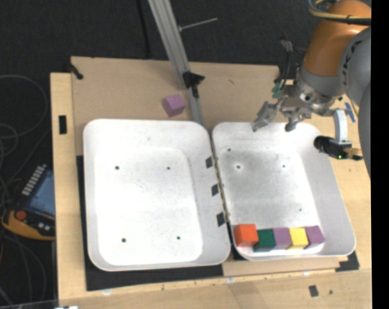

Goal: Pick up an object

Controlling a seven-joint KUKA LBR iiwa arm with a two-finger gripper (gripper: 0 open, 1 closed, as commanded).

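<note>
Now, my hand (pixel 275 121): fingers spread apart, nothing between them, hanging over the far edge of the right bin (pixel 323 192).
Blocks: well below my hand, a row along the bin's near wall; orange block (pixel 246 234), green block (pixel 265 238), purple block (pixel 282 237), yellow block (pixel 299 237), another purple block (pixel 313 234), each touching the next.
Stray block: a small purple cube (pixel 174 105) on the bare surface (pixel 127 85), off to the left of my hand, beyond the left bin (pixel 146 195).
Pole: a grey metal pole (pixel 172 40) slants between that cube and my hand.
</note>
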